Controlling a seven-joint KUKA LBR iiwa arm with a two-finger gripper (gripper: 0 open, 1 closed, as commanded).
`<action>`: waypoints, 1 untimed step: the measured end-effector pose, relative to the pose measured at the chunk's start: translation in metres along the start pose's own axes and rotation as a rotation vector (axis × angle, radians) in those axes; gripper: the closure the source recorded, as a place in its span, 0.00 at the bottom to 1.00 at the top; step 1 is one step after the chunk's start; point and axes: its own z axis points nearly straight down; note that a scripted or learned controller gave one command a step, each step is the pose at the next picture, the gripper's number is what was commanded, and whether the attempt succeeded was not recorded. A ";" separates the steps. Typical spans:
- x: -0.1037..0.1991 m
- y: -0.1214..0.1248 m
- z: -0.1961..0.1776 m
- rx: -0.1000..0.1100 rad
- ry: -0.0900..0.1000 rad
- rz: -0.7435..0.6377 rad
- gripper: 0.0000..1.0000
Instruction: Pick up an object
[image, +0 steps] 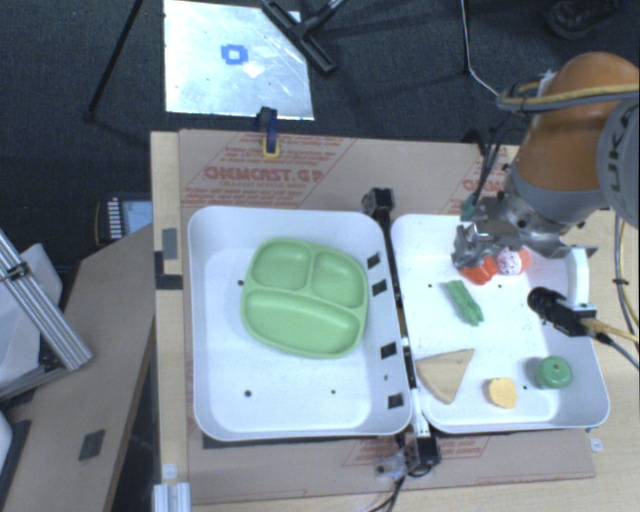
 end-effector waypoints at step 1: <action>0.047 0.001 0.007 -0.001 -0.001 0.001 1.00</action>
